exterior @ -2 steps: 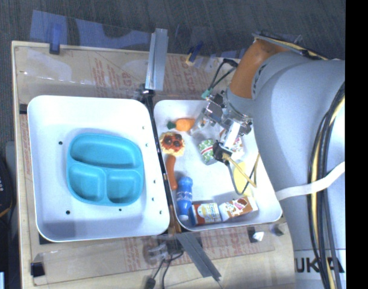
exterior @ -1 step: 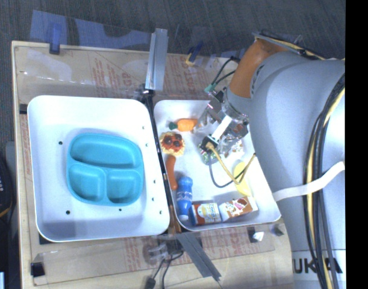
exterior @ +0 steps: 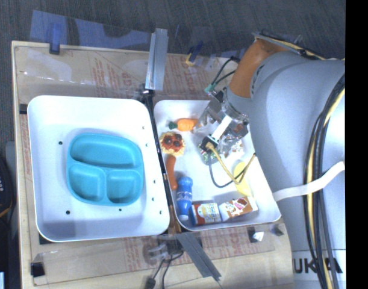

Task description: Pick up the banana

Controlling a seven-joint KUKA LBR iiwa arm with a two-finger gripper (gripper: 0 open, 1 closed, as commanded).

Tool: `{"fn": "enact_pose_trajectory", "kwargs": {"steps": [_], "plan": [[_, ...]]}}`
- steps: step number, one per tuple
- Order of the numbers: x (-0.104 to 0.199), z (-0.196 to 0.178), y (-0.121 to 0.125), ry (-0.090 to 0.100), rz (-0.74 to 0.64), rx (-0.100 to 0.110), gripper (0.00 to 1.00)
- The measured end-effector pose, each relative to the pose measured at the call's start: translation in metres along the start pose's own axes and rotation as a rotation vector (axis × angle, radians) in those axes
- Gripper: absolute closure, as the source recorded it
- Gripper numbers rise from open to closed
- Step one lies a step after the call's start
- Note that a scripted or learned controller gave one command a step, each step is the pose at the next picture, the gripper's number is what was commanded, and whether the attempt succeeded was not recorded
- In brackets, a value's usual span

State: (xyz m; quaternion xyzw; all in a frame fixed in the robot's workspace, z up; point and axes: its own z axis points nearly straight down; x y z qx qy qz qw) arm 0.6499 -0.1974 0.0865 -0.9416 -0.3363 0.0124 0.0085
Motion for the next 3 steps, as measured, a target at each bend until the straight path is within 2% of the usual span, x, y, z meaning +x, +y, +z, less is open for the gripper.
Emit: {"fn": "enact_pose_trajectory", "kwargs": {"steps": [1, 2, 3], "plan": [[0.0, 0.0, 0.0, 0.0, 0.0, -0.001, 0.0], [-0.036, -0.141, -0.023, 0.017, -0.024, -0.023, 0.0], [-0.035, -0.002, -0.057, 0.017, 0.299, -0.016, 0.0]]}}
